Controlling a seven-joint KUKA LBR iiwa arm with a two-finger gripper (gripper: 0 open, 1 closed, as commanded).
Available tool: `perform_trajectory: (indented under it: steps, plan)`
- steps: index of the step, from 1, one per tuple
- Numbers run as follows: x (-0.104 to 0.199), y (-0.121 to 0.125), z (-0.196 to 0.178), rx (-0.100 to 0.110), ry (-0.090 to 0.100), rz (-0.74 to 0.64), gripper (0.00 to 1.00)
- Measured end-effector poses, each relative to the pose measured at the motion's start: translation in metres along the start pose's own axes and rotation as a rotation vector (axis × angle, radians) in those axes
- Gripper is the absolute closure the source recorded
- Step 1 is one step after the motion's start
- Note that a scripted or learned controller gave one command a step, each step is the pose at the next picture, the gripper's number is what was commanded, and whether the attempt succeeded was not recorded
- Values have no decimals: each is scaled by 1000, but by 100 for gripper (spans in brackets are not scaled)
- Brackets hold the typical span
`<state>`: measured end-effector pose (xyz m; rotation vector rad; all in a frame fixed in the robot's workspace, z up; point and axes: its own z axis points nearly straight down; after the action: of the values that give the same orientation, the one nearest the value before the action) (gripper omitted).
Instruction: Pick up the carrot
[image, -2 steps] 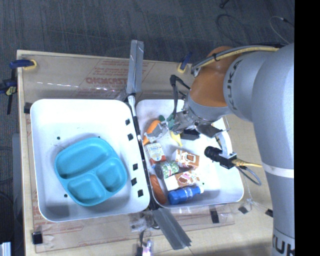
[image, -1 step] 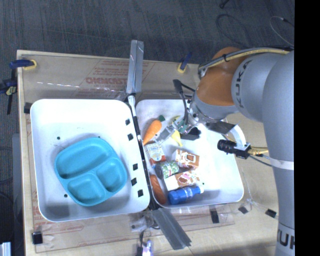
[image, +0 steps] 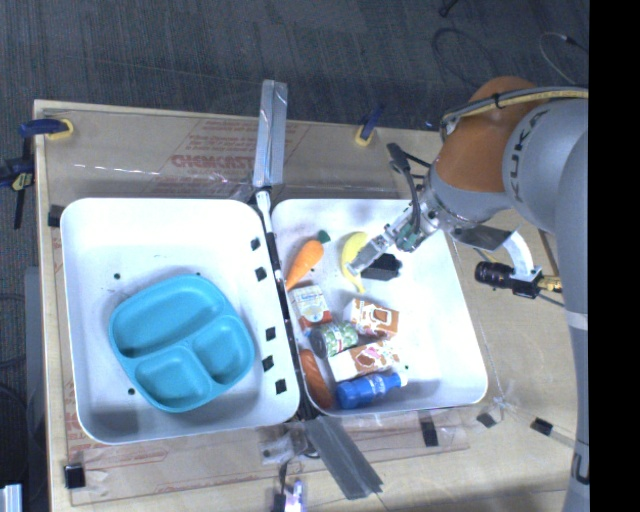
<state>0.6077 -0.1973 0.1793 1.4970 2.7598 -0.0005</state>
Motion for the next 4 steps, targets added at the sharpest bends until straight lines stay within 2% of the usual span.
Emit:
perform_trajectory:
  steps: [1,2,3,4]
  plan:
    - [56,39,77,0,1,-135,0]
    - [79,1,75,2,3,-156,0]
    - [47,43,91,17,13,-198,0]
    - [46,46,79,9,5,-204,100]
